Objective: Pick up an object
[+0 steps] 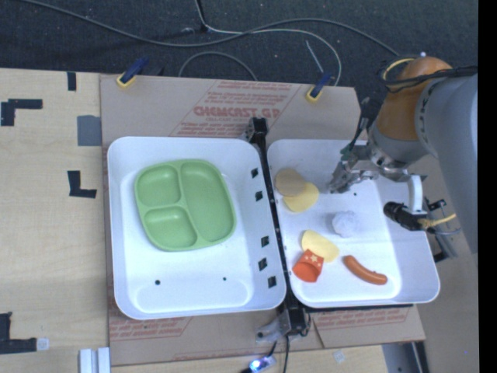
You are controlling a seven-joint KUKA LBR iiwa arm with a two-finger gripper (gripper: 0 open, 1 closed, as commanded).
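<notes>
My gripper (339,183) hangs over the upper middle of the right bin (404,290), its fingertips pointing down-left toward the bin floor. Nothing shows between them. Just left of it lie a tan round cookie-like piece (290,180) and a yellow piece (303,200) overlapping it. Below the gripper sits a small white-grey ball (345,224). Nearer the front are a yellow chip-like piece (320,245), a red fries carton (308,266) and a sausage (365,270).
The left bin (124,278) holds a green divided plate (185,204). A black clip divider (264,200) runs between the bins. The arm's grey body and orange band (408,107) stand over the right bin's far right corner. Cables lie behind the bench.
</notes>
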